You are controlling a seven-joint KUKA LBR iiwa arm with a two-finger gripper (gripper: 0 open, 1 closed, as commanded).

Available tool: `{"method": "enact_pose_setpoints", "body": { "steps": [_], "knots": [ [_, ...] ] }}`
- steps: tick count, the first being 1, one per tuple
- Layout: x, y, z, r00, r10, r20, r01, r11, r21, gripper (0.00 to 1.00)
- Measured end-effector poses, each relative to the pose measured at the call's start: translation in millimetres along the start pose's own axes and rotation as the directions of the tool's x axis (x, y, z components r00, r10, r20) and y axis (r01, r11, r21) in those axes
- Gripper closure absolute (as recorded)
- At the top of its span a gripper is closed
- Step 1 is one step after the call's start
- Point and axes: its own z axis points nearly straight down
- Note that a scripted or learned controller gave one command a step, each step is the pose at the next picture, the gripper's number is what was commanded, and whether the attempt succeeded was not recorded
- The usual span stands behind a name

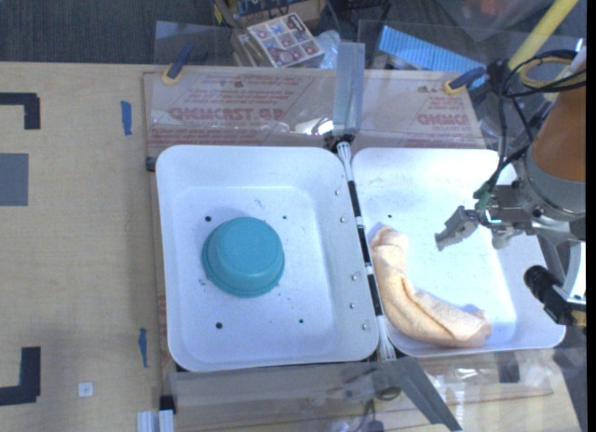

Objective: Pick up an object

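A tan, soft, curved object lies in the right bin, running from the bin's left wall to its front right corner. My gripper hangs above the right half of that bin, up and to the right of the tan object and apart from it. Its fingers stand open with nothing between them. A teal bowl sits upside down in the middle of the left bin.
A raised divider runs between the two bins. Clear plastic sheeting and a metal bar stand behind the bins. Cables and a yellow pole hang at the far right. Tan bench surface extends to the left.
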Motion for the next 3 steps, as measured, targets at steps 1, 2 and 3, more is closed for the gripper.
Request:
{"method": "enact_pose_setpoints", "body": {
  "steps": [1, 2, 3],
  "knots": [
    [3, 27, -71, 0.996, 0.088, 0.001, -0.088, 0.996, -0.004, 0.00],
    [9, -17, -87, 0.929, 0.371, 0.001, -0.371, 0.929, 0.001, 0.00],
    [86, 49, 39, 0.893, 0.450, 0.001, -0.450, 0.893, 0.001, 0.00]
  ]
}}
